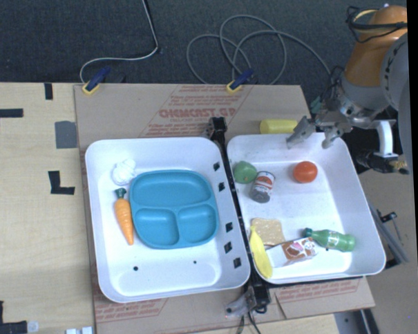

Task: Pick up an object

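Two white bins on the tabletop (45,204), side by side. The left bin (106,268) holds one blue divided plate (173,207), one carrot (124,220) at the plate's 9 o'clock with its long axis running 12 to 6, and one white lump (123,171) at 11.

The right bin (356,205) has seven things: one green bottle (331,240) lying flat, long axis 3 to 9, cap toward 9; one banana (259,253); one cracker (268,230); one snack packet (298,249); one can (262,187); one green ball (244,172); one tomato (305,172) by itself, nothing crowding it.

The claw (311,135) sits at the bin's 12 o'clock rim, spread wide, nothing in it, tomato at its 6. One yellow block (278,126) lies outside the rim.
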Controlling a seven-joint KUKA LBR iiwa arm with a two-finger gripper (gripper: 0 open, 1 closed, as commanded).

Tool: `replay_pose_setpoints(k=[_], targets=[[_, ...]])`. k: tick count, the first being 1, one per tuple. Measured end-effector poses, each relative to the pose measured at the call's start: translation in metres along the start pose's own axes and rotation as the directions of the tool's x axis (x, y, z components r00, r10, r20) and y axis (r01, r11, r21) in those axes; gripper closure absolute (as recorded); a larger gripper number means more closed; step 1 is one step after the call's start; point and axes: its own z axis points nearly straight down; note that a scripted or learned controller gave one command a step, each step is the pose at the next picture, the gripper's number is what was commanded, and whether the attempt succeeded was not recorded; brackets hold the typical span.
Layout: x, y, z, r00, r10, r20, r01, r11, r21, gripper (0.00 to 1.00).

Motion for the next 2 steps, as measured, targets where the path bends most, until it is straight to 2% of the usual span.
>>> replay_pose_setpoints(k=[1,2], targets=[[-0.012,-0.007,0.106,1.0,0.0,0.002,0.0,1.0,-0.003,0.0],[0.027,-0.04,0.106,1.0,0.0,0.002,0.0,1.0,-0.004,0.0]])
